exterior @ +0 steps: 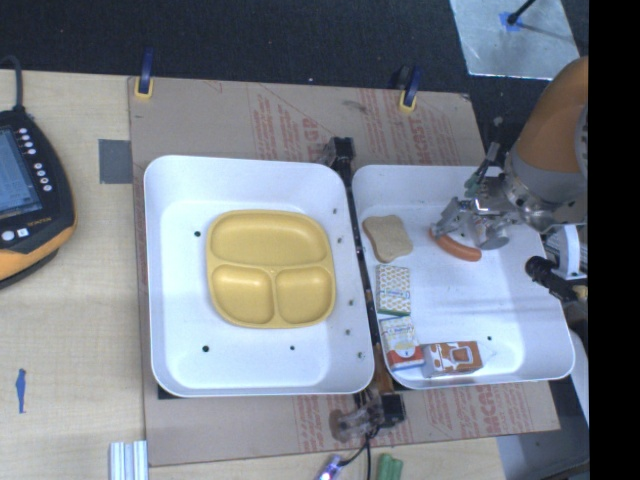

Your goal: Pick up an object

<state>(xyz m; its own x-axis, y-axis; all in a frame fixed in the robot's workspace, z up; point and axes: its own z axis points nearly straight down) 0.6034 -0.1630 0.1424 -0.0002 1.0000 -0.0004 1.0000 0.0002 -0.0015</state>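
Observation:
In the right bin (520,353) lie a toy hot dog sausage (457,248), a tan slice of bread (387,236), a small green-patterned packet (393,289), a red-and-white carton (401,343) and a grey and orange box (452,358). My gripper (470,220) hangs low over the bin's upper part, directly over the sausage's upper end, and its metal fingers reach down to that end. The sausage lies on the bin floor, partly covered by the gripper. The left bin (180,268) holds a yellow divided plate (270,267).
A teach pendant (25,193) rests on the bench at the far left. Blue-and-yellow clamps (145,76) hold the cardboard sheet at the back. Black brackets (342,151) join the two bins at top and bottom. My arm (555,138) comes in from the right.

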